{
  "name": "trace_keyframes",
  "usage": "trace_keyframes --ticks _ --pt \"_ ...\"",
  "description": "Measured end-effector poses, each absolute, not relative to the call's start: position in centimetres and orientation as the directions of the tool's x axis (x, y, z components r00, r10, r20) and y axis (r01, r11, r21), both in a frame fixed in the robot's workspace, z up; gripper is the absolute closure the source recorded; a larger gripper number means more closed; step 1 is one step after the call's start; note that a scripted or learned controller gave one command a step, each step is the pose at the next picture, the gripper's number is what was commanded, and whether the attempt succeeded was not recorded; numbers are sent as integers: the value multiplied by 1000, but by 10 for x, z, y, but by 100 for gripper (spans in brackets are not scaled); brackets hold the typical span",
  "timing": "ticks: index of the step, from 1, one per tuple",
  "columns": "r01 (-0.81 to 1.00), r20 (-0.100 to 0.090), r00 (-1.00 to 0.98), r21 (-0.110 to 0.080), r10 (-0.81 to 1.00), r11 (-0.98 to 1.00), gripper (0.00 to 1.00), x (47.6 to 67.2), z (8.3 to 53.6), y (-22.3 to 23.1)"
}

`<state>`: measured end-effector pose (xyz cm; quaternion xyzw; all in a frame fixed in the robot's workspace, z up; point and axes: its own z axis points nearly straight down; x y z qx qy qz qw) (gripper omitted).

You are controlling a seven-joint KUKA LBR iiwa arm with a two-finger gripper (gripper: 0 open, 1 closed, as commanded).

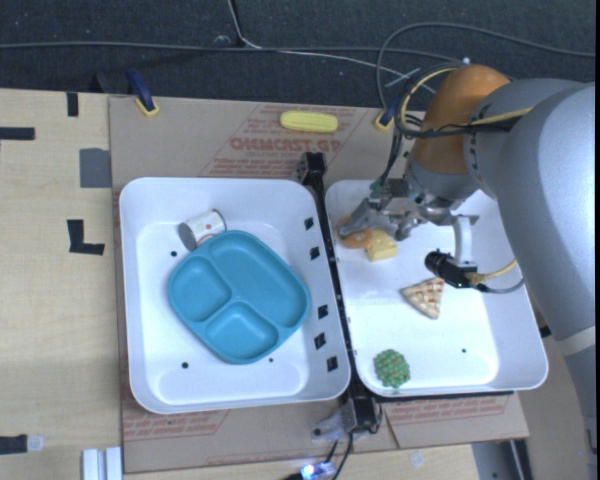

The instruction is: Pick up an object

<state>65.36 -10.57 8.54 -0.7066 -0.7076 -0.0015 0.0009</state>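
Reach step: we hover the gripper (378, 223) just over the bread (373, 242) in the right bin (500, 363); finger state unclear. Next we need a clean close and lift.

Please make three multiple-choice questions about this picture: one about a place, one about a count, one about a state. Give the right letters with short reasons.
1. Where does the blue divided tray lie?
A. in the left bin
B. in the right bin
C. on the cardboard

2. How many compartments does the tray have?
A. two
B. three
C. five

3. How does the small cup beside the tray stand?
A. upright
B. on its side
C. stacked on the tray

Answers:
1. A, since the tray rests inside the left bin.
2. B, since three hollows show.
3. B, since its open mouth faces sideways.

The hand is low over the yellow food piece in the right bin.
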Motion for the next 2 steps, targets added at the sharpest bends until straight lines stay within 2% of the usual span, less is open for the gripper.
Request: trace_keyframes --ticks 1,2 --pt "1000 1 -4 7 1000 4 100 655 98 -105" --pt "1000 0 -2 4 1000 2 100 666 153 -101"
